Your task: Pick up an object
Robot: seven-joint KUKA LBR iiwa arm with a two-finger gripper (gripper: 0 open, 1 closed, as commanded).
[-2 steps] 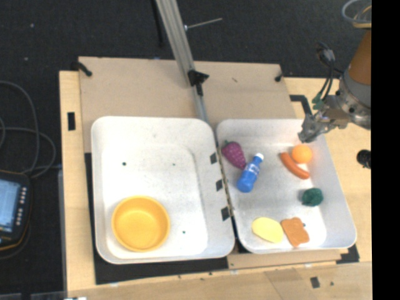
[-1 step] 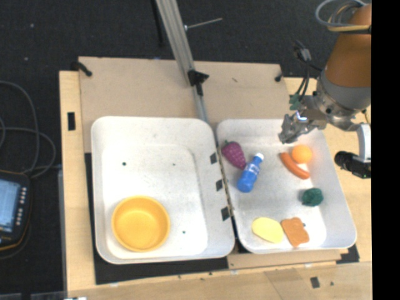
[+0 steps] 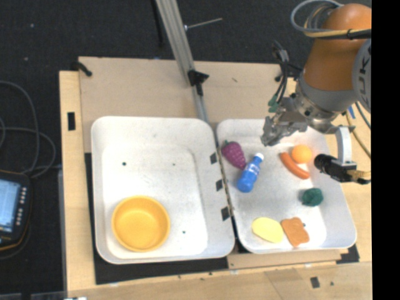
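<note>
My gripper [image 3: 273,135] hangs over the back of the right bin [image 3: 340,230], above the bin floor, with nothing seen between its fingers. In that bin lie a purple grape bunch [image 3: 234,154], a blue bottle with a white cap [image 3: 249,174], an orange ball [image 3: 302,153] resting on an orange carrot-like piece [image 3: 293,165], a dark green lump [image 3: 312,196], a yellow flat piece [image 3: 267,229] and an orange-brown block [image 3: 295,231]. The bottle lies just below and left of the gripper.
The left bin [image 3: 106,136] holds a yellow bowl [image 3: 140,222] at its front left. A metal pole [image 3: 178,39] slants in from the back to the bins' shared edge. A dark screen device [image 3: 11,208] sits at the far left.
</note>
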